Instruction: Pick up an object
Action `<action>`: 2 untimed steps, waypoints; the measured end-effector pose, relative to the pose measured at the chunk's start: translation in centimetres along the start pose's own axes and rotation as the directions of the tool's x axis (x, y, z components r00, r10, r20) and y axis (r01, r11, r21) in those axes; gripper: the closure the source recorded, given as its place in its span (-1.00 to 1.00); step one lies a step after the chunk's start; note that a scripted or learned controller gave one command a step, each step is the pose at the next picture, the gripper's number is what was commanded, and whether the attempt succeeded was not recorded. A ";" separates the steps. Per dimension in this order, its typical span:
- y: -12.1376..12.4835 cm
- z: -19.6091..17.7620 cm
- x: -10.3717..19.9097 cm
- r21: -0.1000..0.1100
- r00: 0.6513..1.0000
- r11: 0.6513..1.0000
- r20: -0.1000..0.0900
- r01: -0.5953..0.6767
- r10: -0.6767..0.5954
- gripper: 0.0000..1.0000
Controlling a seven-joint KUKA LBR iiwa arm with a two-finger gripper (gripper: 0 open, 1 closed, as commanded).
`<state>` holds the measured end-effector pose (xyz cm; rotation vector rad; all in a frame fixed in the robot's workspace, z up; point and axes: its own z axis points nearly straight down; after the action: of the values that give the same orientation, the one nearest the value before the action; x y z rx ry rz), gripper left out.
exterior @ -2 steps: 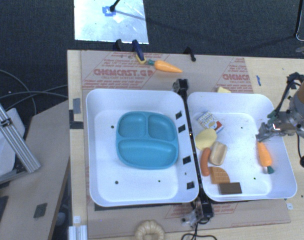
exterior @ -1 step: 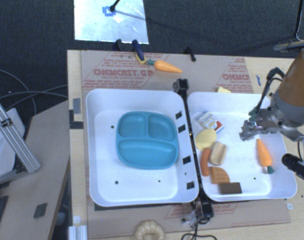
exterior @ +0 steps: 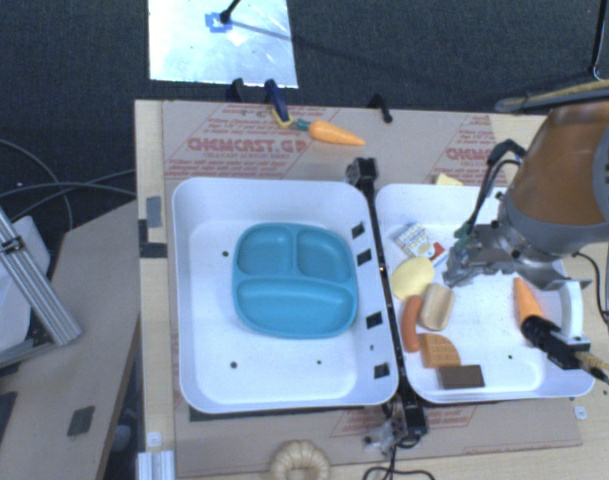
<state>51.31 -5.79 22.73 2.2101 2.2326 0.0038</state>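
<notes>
Two white bins sit side by side; the left bin holds a blue divided plate. In the right bin, the gripper hangs above a cluster of toy food, and whether it is clenched cannot be told. Just beside it lie a pale yellow piece and a bread roll, long axis near vertical in view. An orange carrot lies right of it.

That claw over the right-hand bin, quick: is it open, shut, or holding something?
Claw: cannot be told from this view. It sits low over the right bin, beside the yellow piece, and nothing shows in its grip.
</notes>
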 end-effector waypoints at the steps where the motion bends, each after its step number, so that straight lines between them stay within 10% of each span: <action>1: 2.1 -0.4 5.3 -0.001 1.000 1.000 0.001 -0.002 0.002 1.00; 2: 1.3 1.4 5.0 0.002 1.000 1.000 0.002 -0.010 0.010 1.00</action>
<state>52.60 -0.78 21.37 2.2206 2.2221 -0.0001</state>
